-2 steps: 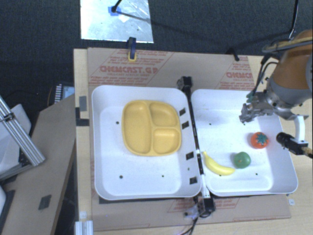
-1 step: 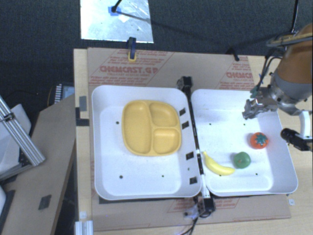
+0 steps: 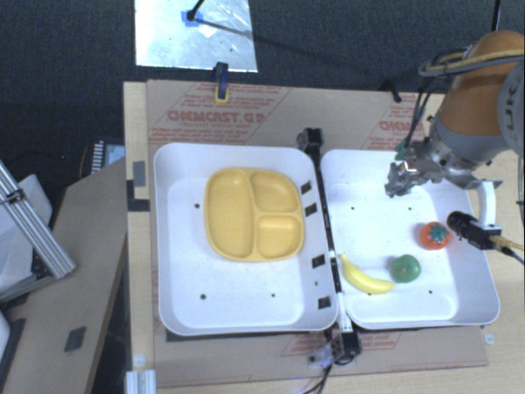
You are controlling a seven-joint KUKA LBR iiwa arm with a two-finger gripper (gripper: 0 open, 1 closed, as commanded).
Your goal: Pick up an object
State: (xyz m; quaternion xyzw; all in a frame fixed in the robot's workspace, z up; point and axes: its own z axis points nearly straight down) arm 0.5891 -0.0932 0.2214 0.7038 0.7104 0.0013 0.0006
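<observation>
The right bin (image 3: 361, 220) holds a red tomato (image 3: 434, 235) near its right side, a green round fruit (image 3: 404, 268) below it, and a yellow banana (image 3: 366, 277) by the bin's left wall. My gripper (image 3: 399, 179) hangs over the upper part of this bin, above and to the left of the tomato, well apart from all three. Nothing shows between its fingers.
The left bin (image 3: 180, 286) bears a yellow divided plate (image 3: 253, 214) in its middle. A black divider with clips (image 3: 321, 220) runs between the bins. The arm (image 3: 480, 97) reaches in from the upper right.
</observation>
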